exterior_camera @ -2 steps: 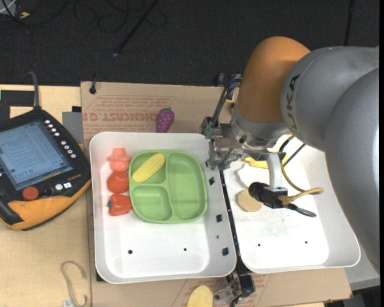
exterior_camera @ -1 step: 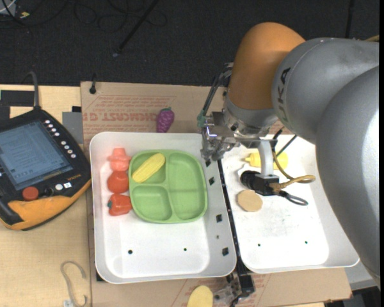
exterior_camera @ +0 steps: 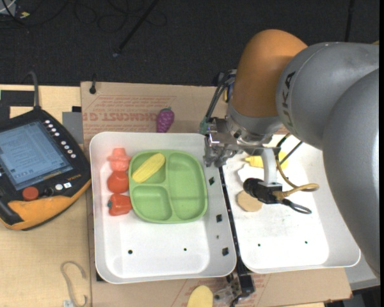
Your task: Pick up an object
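While the hand (exterior_camera: pixel 214 151) hangs over the wall where the two bins meet, toward the back, I cannot tell whether it is wide or narrow. A yellow corn cob (exterior_camera: pixel 147 166) lies in the upper-left compartment of the green plate (exterior_camera: pixel 179 200) in the left bin (exterior_camera: pixel 153 261). Just beside the plate's left edge sits a red tomato (exterior_camera: pixel 117 182). A tan round piece (exterior_camera: pixel 246 203) lies in the right bin (exterior_camera: pixel 294 248).

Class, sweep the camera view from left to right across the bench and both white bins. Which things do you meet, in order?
Black-and-orange handheld control pendant → red round toy fruit → green divided plastic plate → tan flat round piece in the right bin.
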Motion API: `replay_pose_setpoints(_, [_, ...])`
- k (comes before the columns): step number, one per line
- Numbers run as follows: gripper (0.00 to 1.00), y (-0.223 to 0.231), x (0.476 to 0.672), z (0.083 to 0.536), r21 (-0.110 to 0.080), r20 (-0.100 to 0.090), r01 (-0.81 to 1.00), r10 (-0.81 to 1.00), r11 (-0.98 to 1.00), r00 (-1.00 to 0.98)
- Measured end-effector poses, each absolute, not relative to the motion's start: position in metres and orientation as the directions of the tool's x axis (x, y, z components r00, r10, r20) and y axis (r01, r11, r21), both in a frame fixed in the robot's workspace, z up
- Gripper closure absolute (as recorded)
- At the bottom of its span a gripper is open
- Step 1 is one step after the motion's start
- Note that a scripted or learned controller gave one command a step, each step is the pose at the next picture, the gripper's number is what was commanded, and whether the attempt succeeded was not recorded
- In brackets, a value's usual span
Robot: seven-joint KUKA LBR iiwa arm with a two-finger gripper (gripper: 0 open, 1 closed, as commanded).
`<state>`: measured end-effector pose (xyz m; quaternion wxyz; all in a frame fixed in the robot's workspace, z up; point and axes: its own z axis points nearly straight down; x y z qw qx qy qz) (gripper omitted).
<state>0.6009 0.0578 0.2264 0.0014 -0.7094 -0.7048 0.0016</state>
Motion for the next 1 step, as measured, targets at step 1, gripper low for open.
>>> replay_pose_setpoints(1, [1.00, 0.0542, 0.6145, 0.2356, -0.001, 0.000, 1.000, 1.000, 0.000, 0.000])
